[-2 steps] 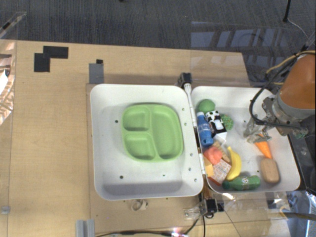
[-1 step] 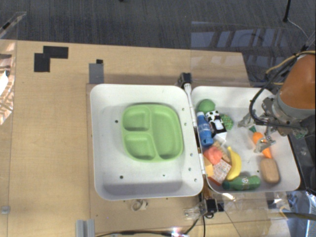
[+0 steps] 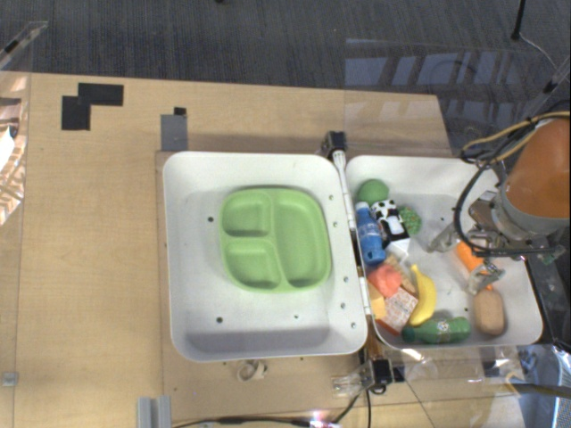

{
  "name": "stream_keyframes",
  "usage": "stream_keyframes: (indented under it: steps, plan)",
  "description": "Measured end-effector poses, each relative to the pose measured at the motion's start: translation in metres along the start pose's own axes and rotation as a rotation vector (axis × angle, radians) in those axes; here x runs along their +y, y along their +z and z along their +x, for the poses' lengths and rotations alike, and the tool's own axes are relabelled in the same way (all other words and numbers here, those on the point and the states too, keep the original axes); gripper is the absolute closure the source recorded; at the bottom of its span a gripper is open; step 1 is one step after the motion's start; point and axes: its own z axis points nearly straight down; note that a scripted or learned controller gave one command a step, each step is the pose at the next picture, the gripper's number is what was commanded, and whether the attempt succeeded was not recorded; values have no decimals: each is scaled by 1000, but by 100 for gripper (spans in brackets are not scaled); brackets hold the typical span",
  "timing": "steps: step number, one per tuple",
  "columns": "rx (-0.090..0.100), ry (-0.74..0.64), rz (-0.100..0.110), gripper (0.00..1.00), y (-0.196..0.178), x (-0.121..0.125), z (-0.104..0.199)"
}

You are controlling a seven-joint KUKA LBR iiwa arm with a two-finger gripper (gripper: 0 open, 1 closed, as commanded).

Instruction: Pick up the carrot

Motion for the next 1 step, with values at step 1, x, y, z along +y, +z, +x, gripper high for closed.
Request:
stream_keyframes:
  steps: [1]
  plan:
    - [-8, -4, 9, 100, -14, -2, -4]
